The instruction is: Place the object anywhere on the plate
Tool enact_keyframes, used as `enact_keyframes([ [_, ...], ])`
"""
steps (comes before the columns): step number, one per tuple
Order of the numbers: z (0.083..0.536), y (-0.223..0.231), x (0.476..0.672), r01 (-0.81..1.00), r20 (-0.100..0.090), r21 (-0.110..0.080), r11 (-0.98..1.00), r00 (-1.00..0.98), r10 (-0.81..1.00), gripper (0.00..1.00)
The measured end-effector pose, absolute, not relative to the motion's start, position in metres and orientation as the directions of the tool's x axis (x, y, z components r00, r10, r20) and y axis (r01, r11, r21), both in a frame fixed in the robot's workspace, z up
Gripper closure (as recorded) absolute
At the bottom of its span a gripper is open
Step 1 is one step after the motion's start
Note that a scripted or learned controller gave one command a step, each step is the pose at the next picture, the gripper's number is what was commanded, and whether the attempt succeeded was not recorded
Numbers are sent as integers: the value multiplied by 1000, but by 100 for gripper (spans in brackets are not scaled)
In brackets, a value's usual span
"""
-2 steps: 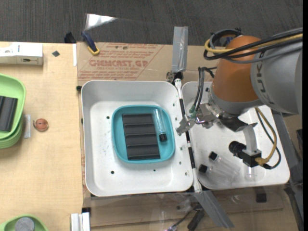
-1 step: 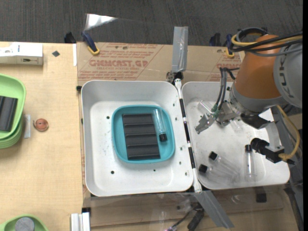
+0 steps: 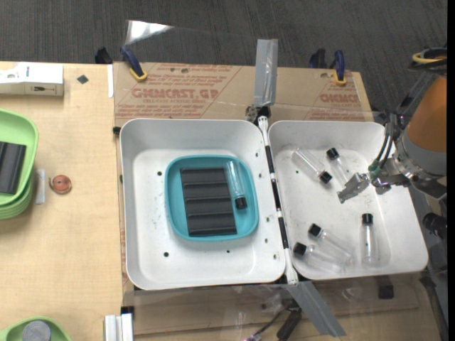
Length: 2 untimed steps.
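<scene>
One vial is seen lying on the teal plate in the left bin; the gripper hangs over the right bin, its grip state indiscernible, five vials remaining.

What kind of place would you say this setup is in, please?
Probably a robotics lab bench for pick-and-place trials: two shallow white plastic bins sit side by side on clamped cardboard, clear black-capped vials lie scattered in the right bin, and the grey arm's pincer hangs above them.
</scene>
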State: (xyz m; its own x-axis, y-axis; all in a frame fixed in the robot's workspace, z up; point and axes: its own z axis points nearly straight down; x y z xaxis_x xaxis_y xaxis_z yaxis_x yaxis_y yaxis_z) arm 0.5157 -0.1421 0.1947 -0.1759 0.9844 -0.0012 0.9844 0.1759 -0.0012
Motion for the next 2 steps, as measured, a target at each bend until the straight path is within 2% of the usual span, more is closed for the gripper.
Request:
enact_keyframes([
  [1, 247, -194, 478, 985, -2, 0, 173, -173, 985, 0],
  [2, 362, -223, 479, 985, -2, -1, 172, -172, 985, 0],
])
